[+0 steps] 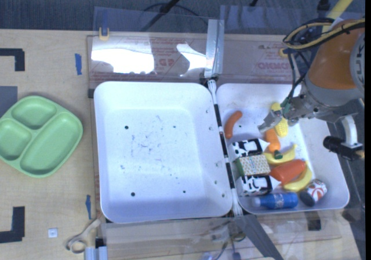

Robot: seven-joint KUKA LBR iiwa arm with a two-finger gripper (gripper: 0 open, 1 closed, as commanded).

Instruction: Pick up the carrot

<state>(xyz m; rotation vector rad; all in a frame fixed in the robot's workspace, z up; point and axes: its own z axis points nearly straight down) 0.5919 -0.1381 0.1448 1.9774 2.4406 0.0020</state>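
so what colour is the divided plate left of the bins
Light green, seen clearly in the camera view: the three-compartment plastic plate on the bench.

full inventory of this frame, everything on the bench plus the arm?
left bin: 1, white, bench centre
right bin: 1, white, beside left bin
divided plate: 1, green, bench left
carrot: 1, orange, right bin upper left, apart from the pile
corn: 1, yellow, by the gripper
cow-print blocks: 2, black and white, right bin left side
sponge: 1, speckled tan, between the blocks
bottle: 1, blue, right bin front
banana: 1, yellow, pile front
gripper: 1, grey, over right bin
arm: 1, grey and orange, from right
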